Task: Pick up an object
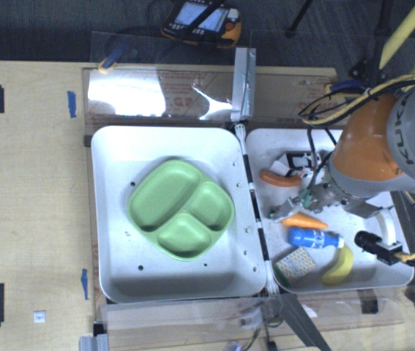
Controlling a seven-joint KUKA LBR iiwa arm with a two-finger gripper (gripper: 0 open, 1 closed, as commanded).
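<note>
well, the arm reaches in from the right, its orange band sitting over the far right part of the right bin. the gripper hangs low around the middle of that bin. it's too cluttered and small from where i stand, so i can't tell whether the pincer is wide or narrow, and i see nothing clearly held in it.

just under the gripper, toward the near edge, lies an orange carrot, pointing roughly toward the bin's left edge. whether the gripper touches it i can't tell. beside the carrot, nearer still to the near edge, a blue bottle with a white cap lies on its side. a yellow banana rests by the near edge, right of the middle, and a speckled sponge sits toward the near left corner. an orange-red sausage lies near the left edge, on the far side of the gripper.

the left bin carries a green divided plate, lying flat about its middle, well apart from the gripper.
</note>
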